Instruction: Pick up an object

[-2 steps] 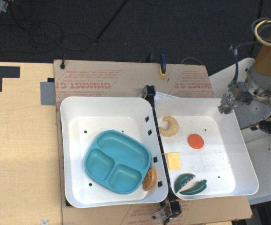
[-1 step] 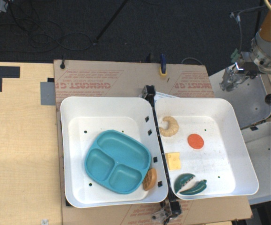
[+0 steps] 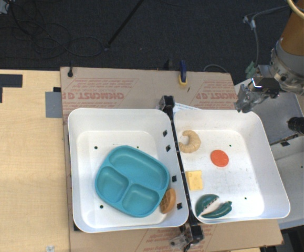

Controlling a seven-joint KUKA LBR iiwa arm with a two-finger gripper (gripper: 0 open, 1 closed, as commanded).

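Four items in right bin point(image 3: 262, 140); tool point(image 3: 244, 103) outside.

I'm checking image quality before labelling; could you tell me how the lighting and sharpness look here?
Camera view: even, soft light on both bins; only faint shadows beside the blue plate; the floor behind is very dark; the gripper is slightly blurred, the food items reasonably sharp.

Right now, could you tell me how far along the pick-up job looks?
Nothing looks done yet: the croissant, orange disc, yellow square and green item all lie in the right bin. In hand: the gripper hangs above that bin's far right corner, carrying nothing visible. Left: descending, grasping and lifting one object.
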